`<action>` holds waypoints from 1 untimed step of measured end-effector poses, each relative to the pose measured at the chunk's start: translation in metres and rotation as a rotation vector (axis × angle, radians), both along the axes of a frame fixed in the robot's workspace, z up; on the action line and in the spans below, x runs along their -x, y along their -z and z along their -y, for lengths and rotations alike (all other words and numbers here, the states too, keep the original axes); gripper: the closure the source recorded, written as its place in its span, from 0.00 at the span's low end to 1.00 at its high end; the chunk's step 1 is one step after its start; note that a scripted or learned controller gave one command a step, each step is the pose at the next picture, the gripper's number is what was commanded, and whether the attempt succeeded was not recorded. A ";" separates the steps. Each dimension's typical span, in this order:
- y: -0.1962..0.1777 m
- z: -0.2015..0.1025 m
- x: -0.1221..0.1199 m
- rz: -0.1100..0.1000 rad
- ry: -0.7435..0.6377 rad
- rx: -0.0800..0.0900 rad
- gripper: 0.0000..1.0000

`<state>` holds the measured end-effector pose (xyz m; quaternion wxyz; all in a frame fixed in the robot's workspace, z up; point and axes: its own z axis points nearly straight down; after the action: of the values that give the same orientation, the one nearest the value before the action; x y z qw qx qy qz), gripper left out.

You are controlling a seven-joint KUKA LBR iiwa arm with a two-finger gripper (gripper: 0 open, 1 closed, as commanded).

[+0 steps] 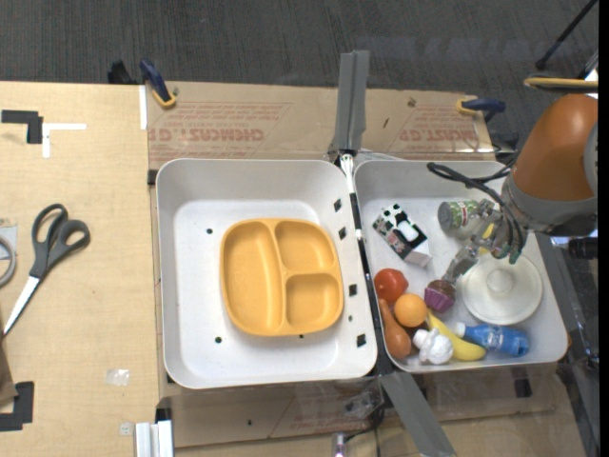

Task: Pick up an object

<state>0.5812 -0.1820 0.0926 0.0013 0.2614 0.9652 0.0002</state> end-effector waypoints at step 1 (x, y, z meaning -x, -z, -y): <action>-0.047 0.037 0.051 0.000 -0.146 0.001 0.00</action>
<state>0.5299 -0.2191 0.1396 0.0013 0.1905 0.9817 -0.0002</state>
